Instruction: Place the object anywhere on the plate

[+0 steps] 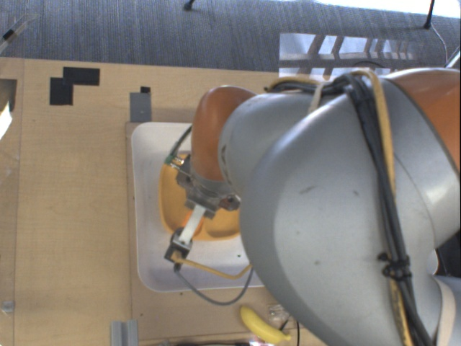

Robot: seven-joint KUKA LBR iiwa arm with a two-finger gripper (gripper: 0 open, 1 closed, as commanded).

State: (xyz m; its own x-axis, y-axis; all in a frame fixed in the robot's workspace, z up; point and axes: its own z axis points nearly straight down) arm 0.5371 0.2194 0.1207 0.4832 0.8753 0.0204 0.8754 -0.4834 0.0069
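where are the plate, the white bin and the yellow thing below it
plate [169, 193], camera view, bare left edge
white bin [150, 265], camera view, bare floor corner
yellow thing [261, 324], camera view, its middle

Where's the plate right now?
Camera view, left of centre: the yellow plate lies in the white bin, with its right part hidden under the arm.

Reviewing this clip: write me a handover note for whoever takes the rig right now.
Hand: over the plate in the bin; open or shut can't be told.
Object: a banana lies outside the bin, past its near edge; unclear whether it is the job's object.
Done: nothing seen on the plate's bare part.
Left: confirm the object and get it onto the plate.
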